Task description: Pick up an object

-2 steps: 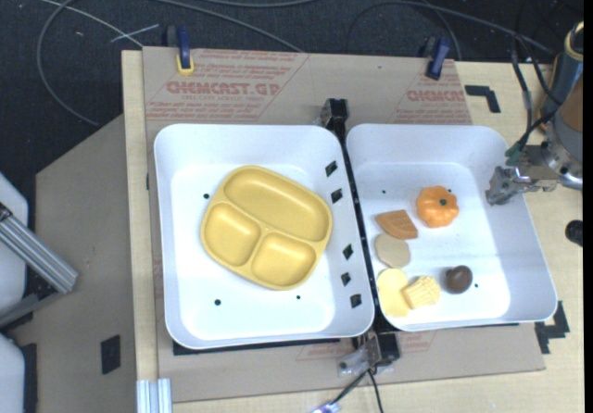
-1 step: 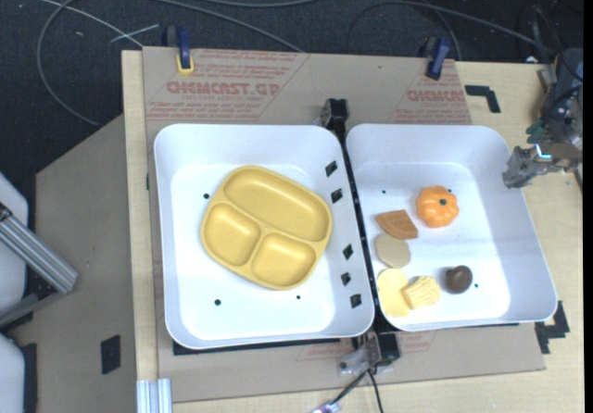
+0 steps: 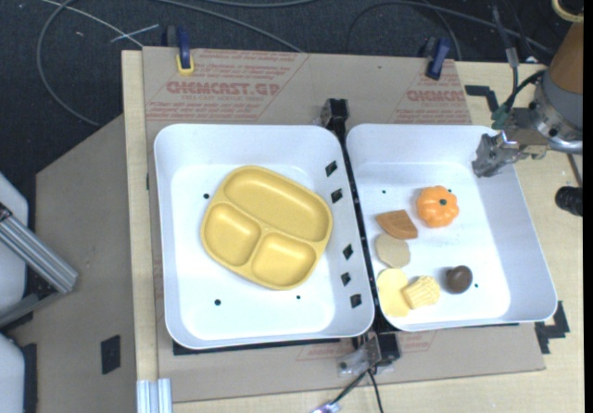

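Note:
The right bin holds several small food items: an orange pumpkin-shaped piece, a brown wedge, a pale round piece, a yellow disc with a ridged yellow block on it, and a dark brown ball. My gripper hangs over the right bin's far right corner, above and to the right of the orange piece. Nothing shows between its fingers.
The left bin holds a yellow divided plate. A black divider runs between the bins. Blue clamps grip the board's far edge. Cables lie on the dark floor beyond.

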`<control>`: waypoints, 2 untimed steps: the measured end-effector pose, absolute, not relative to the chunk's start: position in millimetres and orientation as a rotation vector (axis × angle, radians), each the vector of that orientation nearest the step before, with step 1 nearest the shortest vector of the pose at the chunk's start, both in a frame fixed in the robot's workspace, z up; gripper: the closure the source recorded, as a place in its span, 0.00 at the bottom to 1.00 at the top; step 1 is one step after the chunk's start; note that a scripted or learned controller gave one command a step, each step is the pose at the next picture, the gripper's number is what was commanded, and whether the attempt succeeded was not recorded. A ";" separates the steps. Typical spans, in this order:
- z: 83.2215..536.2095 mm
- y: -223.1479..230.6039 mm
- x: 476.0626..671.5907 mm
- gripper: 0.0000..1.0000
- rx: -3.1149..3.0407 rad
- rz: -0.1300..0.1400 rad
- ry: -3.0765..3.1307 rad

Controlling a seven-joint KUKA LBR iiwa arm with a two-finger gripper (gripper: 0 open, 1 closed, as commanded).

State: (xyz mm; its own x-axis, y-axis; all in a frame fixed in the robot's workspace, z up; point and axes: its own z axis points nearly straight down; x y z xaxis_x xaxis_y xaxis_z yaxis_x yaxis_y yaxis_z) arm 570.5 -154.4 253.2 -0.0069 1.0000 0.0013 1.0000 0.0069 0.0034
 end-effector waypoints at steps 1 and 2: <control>241.6 -110.0 582.5 1.00 2.217 0.000 2.229; 247.7 -62.3 601.2 1.00 2.213 0.005 2.229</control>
State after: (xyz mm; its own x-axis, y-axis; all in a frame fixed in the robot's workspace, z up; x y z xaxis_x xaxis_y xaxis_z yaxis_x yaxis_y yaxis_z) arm 601.2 -62.3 247.7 -0.0068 1.0000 0.0019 1.0000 0.0068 0.0028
